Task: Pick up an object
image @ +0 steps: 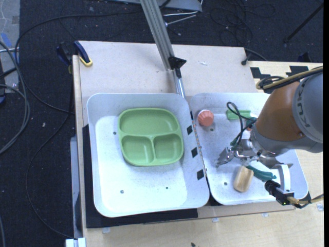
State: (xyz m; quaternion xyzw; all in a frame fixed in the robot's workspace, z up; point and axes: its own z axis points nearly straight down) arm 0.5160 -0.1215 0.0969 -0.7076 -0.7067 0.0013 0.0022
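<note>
The right bin (218, 138) holds several small objects. A red-orange rounded piece (205, 118) lies near its far left corner. A green piece (240, 115) sits further right at the back, partly behind a black cable. A tan wooden cylinder (242, 179) lies near the front, with a teal piece (262, 173) just to its right. My gripper (224, 158) hangs low over the bin floor, just up and left of the tan cylinder and apart from it. I see nothing held in it. The arm's orange band hides the bin's right side.
The left bin (139, 192) bears a green divided plate (151, 136). A grey metal pole (160, 32) slants down to the ridge between the bins. Black clips sit along that ridge. The tan bench top (128, 68) stretches behind the bins.
</note>
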